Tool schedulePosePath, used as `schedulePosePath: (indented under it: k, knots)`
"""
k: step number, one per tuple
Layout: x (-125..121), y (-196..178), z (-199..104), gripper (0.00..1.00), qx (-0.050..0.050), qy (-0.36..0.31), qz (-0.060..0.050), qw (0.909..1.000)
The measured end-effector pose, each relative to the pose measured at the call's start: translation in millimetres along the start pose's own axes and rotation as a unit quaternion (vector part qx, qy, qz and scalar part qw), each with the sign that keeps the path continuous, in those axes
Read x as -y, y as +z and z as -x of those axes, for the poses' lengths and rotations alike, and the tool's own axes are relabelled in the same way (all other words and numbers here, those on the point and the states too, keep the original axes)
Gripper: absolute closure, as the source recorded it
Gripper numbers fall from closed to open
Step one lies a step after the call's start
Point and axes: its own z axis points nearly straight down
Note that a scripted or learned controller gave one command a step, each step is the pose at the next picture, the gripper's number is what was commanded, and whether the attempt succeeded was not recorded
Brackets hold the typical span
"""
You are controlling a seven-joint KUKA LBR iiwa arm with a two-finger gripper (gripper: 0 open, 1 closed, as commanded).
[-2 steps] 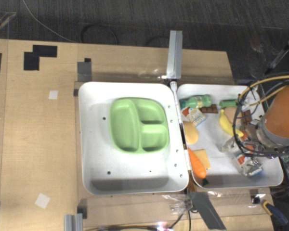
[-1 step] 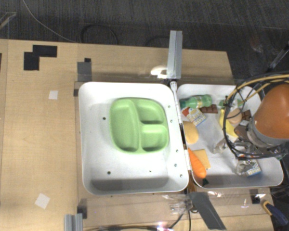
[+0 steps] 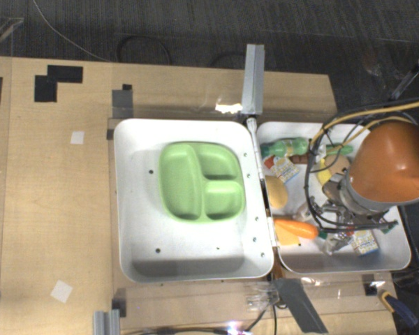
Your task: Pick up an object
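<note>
The wooden tabletop [image 3: 49, 208] carries two shallow white bins side by side, and the left bin [image 3: 136, 250] holds a green divided tray [image 3: 199, 181] lying flat near its middle, apart from the walls. The right bin [image 3: 398, 253] is where the work is: the grey arm with its orange band [image 3: 391, 162] hangs over that bin's centre and right part, with black and yellow cables looping around the wrist. The arm's own bulk covers the tool, so whether it is apart, together or clamped on anything cannot be told from here. Around the arm lie the candidates for picking: an orange carrot-like piece [image 3: 295, 229] near the bin's lower left, just beside the dividing wall; a pale yellow rounded item [image 3: 276, 194] above it, also against that wall; a green bottle-shaped object [image 3: 286, 147] near the upper edge; and small printed packets [image 3: 363, 243] low in the bin under the wrist. As a judgement, the task looks to be at the reach-and-grasp stage: the arm is down over the cluttered bin, nothing is seen lifted clear, and securing one object and raising it is what remains
</note>
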Motion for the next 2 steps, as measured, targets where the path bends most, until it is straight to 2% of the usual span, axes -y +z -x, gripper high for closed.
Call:
schedulePosePath:
  k: [1,2]
  knots:
    - [67,-22,29,0.00,-0.003,-0.014,0.005,0.9999]
    - [28,2,21,0.00,-0.002,-0.019,0.003,0.9998]
